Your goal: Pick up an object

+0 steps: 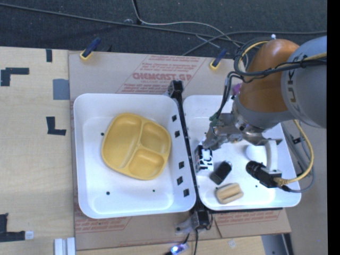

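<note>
gripper low in the right bin, two loose objects just past it

the gripper (208, 152) hangs low over the left part of the right bin (284, 195), close to the divider between the two bins. its black-and-white tip is small and partly hidden by the wrist above it, so whether it is wide or narrow cannot be told, and nothing can be seen held in it.

just beside the tip, a little nearer the camera and toward the arm's side, lies one small black block (221, 172); it looks almost touching the tip, though contact cannot be confirmed. a little beyond that, further toward the near rim, lies one tan cylinder (229, 193) on its side, apart from the tip.

across the divider, on the side away from the arm, the left bin (90, 195) holds one yellow divided plate (136, 145), well apart from the gripper.

count: two bins, one black block, one tan cylinder, one yellow plate.
</note>
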`<state>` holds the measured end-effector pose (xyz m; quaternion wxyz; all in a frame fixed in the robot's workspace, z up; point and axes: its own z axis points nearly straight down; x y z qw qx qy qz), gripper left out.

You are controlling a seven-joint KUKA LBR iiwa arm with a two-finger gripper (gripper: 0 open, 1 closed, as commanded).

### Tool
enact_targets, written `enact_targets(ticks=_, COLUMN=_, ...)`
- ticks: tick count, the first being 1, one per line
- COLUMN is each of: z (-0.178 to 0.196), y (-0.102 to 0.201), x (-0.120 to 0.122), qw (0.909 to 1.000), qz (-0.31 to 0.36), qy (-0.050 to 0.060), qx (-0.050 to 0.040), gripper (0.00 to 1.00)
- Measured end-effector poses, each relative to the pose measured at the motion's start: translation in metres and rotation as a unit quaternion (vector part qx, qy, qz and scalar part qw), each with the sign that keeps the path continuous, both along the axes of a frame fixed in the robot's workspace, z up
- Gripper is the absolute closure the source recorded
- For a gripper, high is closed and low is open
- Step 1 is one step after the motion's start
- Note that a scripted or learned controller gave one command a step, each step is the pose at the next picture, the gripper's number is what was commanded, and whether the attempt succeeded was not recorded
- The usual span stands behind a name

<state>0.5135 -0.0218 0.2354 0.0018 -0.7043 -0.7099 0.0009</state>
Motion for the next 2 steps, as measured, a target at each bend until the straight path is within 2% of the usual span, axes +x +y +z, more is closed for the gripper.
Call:
enact_targets(ticks=1, z=-0.001, y=0.052, x=0.009, qw=1.0000, qz=0.000, qy=0.000, qx=-0.0003, gripper=1.00)
enact_targets(ticks=2, z=0.001, y=0.104, x=0.002, qw=1.0000, qz=0.000, qy=0.000, qx=-0.0004, gripper=1.00)
